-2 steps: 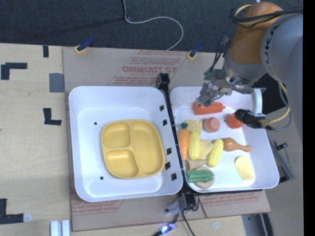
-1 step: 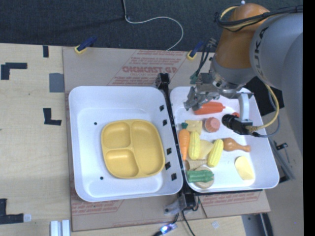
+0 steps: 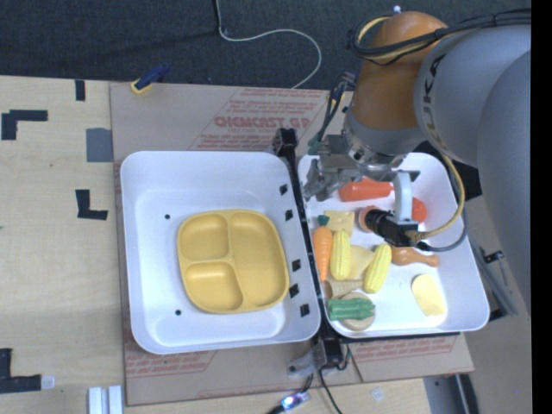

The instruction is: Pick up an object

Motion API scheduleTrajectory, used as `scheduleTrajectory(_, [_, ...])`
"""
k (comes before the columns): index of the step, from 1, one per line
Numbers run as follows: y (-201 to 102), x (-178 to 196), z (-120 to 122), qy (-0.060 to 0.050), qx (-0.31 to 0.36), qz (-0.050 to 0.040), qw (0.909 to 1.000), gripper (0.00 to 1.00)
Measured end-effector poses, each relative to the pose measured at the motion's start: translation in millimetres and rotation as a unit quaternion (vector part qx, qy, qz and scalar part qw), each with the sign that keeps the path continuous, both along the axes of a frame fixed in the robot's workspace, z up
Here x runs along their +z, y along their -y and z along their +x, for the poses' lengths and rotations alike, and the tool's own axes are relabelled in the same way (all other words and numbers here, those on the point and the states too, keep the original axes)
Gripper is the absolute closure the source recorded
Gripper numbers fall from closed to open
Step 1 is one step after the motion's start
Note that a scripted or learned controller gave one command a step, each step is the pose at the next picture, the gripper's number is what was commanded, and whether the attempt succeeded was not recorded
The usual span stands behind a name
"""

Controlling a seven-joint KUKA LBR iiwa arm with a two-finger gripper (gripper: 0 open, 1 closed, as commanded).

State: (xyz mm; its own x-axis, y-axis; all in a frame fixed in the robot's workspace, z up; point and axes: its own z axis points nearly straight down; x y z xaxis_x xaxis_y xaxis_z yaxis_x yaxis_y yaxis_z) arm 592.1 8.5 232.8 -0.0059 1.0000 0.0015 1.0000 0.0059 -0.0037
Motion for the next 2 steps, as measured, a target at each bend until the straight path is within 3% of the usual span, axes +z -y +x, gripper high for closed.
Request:
scheduleTrajectory(1, [11, -5, -6, 0.0, -0.002, -0.0012, 1.0, 1.0])
scheduleTrajectory(2, [0, -20, -4, 0.0, -0.002, -0.0013, 1.0, 1.0])
